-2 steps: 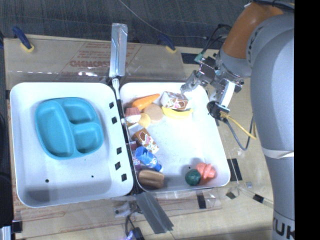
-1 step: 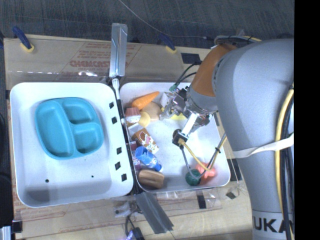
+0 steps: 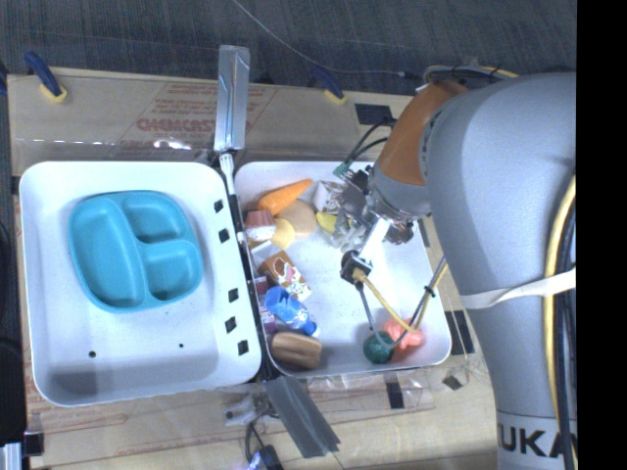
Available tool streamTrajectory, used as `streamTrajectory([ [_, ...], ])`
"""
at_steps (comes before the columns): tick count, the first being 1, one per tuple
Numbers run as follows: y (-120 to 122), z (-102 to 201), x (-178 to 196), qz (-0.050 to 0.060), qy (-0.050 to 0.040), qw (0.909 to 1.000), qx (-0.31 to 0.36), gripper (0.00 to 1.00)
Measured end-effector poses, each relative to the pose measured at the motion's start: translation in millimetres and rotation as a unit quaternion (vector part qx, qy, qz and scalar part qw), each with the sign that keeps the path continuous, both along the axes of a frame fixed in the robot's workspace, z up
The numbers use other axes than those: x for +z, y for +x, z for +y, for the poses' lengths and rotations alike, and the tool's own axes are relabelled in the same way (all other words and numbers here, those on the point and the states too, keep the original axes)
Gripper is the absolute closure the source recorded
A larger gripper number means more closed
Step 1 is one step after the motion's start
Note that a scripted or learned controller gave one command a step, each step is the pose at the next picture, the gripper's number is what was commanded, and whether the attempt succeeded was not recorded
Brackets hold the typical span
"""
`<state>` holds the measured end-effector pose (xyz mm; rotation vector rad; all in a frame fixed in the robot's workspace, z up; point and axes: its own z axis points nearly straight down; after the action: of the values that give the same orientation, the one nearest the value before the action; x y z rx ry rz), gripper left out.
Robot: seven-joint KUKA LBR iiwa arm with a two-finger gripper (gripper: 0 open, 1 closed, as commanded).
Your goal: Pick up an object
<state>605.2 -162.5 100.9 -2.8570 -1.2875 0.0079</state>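
Note:
My gripper (image 3: 340, 202) hangs low over the back of the right bin (image 3: 328, 292), just right of an orange carrot (image 3: 284, 196) and above a small yellow item (image 3: 327, 222). The wrist and clutter beneath it hide what lies directly under it. A pale yellow piece (image 3: 294, 226) and a red and white piece (image 3: 260, 219) sit close to its left. Down the bin's left wall lie a brown packet (image 3: 285, 268), a blue packet (image 3: 288, 309) and a brown bun-like thing (image 3: 296, 350). A green ball (image 3: 377, 350) and a red-pink item (image 3: 408, 339) rest at the front right corner.
The left bin (image 3: 59, 351) holds a blue divided plate (image 3: 137, 246). A ridge with black clips (image 3: 235, 272) separates the two bins. The arm's grey body (image 3: 509, 223) covers the right bin's right edge. A metal bar (image 3: 231, 96) stands behind the bins.

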Motion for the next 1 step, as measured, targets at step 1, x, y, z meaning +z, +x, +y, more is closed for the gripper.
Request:
streamTrajectory([
  [1, -0.1, 0.0, -0.1, 0.0, -0.0001, 1.0, 0.0, 0.0],
])
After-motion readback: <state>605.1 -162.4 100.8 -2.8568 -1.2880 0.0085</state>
